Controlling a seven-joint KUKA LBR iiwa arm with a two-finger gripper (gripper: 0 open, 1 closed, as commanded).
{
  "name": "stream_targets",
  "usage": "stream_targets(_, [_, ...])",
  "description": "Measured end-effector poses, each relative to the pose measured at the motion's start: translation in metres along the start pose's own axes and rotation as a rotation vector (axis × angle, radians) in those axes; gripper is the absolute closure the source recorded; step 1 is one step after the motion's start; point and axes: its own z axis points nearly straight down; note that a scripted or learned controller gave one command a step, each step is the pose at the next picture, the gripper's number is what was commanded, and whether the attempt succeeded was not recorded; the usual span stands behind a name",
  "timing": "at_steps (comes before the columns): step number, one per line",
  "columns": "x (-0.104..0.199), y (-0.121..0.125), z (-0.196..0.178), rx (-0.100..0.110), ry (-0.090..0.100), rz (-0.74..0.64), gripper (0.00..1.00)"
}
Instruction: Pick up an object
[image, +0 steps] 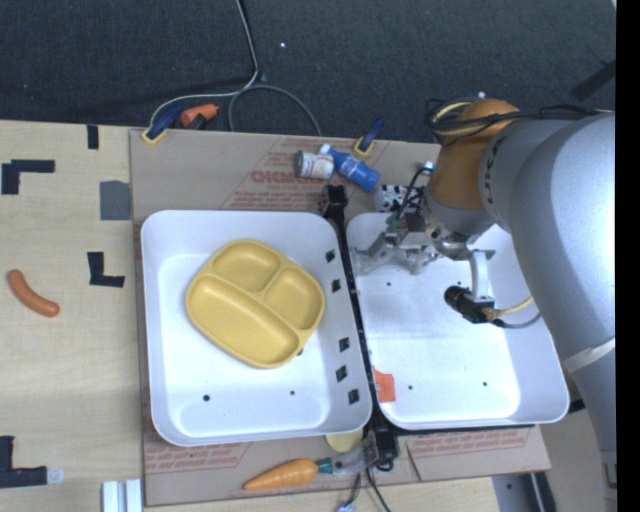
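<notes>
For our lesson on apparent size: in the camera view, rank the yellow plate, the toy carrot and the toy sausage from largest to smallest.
1. Yellow plate
2. Toy carrot
3. Toy sausage

Carrot and sausage look close; the carrot seems slightly longer.

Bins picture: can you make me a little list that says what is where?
left bin: holds a yellow plate with three sections
right bin: the gripper is low over its far left corner
arm: grey, orange band, comes in from the right
carrot: on the bench in front of the bins
sausage: on the bench far left
bottle: lying behind the bins
orange tag: by the right bin's near left edge
</notes>
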Motion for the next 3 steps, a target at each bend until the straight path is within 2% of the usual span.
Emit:
stream_targets(1, [0.0, 0.019, -0.004, 0.003, 0.003, -0.001, 0.0])
stream_targets(3, [0.001, 0.002, 0.0, 0.0, 0.0, 0.0, 0.0])
